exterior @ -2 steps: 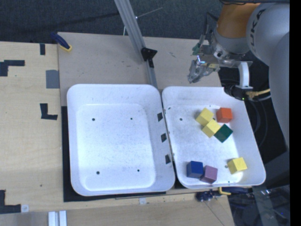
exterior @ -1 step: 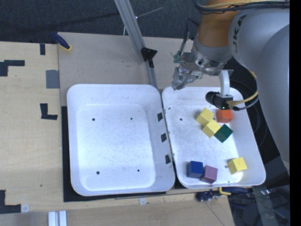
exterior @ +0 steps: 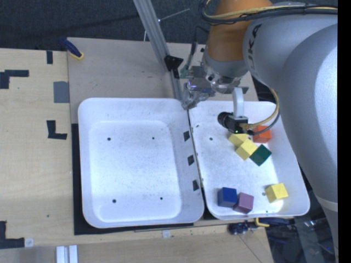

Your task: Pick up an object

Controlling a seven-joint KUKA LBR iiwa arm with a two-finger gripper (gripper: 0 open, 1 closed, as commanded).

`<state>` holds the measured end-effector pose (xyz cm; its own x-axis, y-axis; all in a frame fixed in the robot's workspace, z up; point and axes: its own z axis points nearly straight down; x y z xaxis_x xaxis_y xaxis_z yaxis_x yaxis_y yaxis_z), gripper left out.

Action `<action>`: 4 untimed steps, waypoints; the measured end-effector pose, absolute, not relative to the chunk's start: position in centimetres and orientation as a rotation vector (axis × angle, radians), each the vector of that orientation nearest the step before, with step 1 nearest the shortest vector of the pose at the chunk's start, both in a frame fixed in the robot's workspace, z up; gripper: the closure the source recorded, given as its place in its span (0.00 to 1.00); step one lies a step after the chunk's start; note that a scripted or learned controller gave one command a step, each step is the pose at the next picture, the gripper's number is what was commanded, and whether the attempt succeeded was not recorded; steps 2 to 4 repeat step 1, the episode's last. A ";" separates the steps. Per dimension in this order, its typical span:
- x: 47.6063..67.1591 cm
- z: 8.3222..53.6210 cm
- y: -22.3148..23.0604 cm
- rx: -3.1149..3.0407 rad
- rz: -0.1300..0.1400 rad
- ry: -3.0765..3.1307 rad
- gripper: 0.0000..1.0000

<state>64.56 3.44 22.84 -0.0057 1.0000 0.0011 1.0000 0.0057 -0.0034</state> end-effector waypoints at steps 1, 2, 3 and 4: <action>63.2 23.8 8.9 -2.211 0.000 -2.228 1.00; 63.2 23.8 8.9 -2.211 0.000 -2.228 1.00; 63.2 23.8 8.9 -2.211 0.000 -2.228 1.00; 63.2 23.8 8.9 -2.211 0.000 -2.228 1.00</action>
